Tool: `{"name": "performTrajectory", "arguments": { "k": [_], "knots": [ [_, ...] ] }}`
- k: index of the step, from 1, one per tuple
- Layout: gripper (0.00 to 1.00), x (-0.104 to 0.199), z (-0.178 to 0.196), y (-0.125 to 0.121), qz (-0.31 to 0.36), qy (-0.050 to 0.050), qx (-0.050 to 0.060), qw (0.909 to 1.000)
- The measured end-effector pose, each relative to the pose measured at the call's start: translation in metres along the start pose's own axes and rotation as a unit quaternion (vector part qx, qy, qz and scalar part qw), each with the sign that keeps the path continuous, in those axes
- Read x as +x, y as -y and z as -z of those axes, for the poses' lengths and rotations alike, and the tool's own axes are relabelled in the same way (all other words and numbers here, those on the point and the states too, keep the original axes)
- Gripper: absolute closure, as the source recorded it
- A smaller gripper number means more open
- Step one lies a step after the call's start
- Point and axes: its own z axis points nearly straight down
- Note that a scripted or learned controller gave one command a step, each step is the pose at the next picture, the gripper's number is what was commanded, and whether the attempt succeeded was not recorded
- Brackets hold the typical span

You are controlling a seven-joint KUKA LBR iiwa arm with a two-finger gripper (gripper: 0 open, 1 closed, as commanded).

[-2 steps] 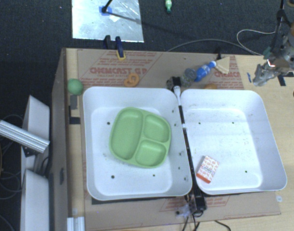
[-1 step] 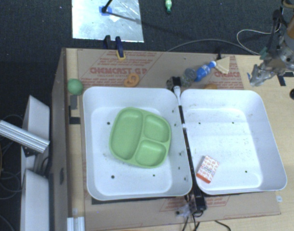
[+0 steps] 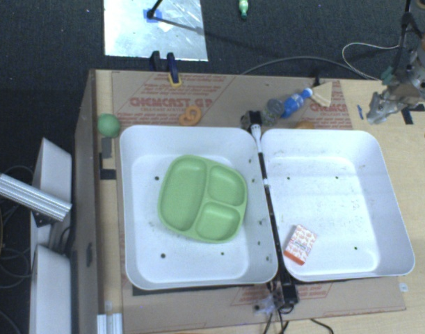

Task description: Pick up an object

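A dark carpeted floor surrounds a cardboard-covered worktop [image 3: 163, 96] that carries 2 shallow white bins side by side. The left bin [image 3: 139, 263] holds a pale green divided plate [image 3: 202, 198] with 3 compartments, lying flat near its middle. The right bin [image 3: 389, 235] holds 1 small orange-and-white packet [image 3: 300, 244], flat near the front left corner, close to the wall between the bins. The gripper [image 3: 387, 108] hangs at the upper right, outside the right bin's far corner and well apart from both objects; whether the jaws are apart or together cannot be told at this size. The risks look like these: the packet is thin and flat, so jaws could close above it or push it against the bin wall; the plate is wide and low, so only its rim offers a hold and it could slip or tip. Behind the bins lie a blue-and-white bottle [image 3: 293, 104], an orange ring [image 3: 190, 115], a green ball [image 3: 108, 124] and a blue clamp [image 3: 172, 68], none of them between the gripper and the bins.
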Motion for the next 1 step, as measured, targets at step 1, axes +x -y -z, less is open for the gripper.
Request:
{"name": "performTrajectory", "arguments": {
  "k": [1],
  "knots": [
    [1.0, 0.0004, -0.0023, 0.0, 0.001, 0.0, 0.001, 1.0]
  ]
}}
